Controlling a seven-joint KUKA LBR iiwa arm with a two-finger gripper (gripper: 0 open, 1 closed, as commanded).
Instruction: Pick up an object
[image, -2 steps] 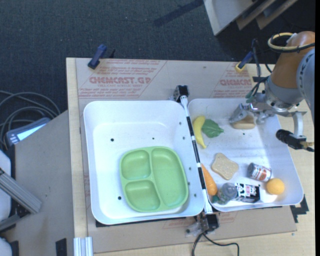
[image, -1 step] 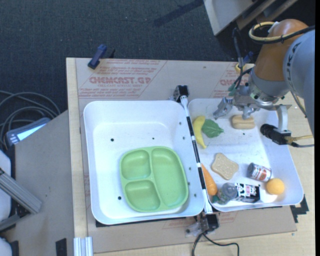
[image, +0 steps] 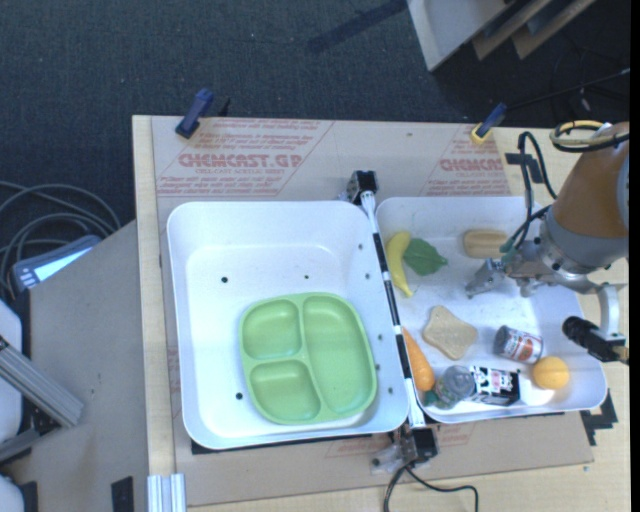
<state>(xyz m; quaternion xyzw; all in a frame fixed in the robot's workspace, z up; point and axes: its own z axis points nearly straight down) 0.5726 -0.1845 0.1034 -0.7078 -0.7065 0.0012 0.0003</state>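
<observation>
Camera view: fingers (image: 492, 277) spread, unladen, over right bin's (image: 590, 398) bare middle floor.

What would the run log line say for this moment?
gripper: above right bin, holding nothing | nearest: bread roll | green tray: left bin

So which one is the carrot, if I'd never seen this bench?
Start at the right bin, the one full of small items. Follow its left wall toward the near corner: the carrot lies along that wall, just left of the bread slice. It is the one long, tapered orange thing; the other orange item is round.
</observation>
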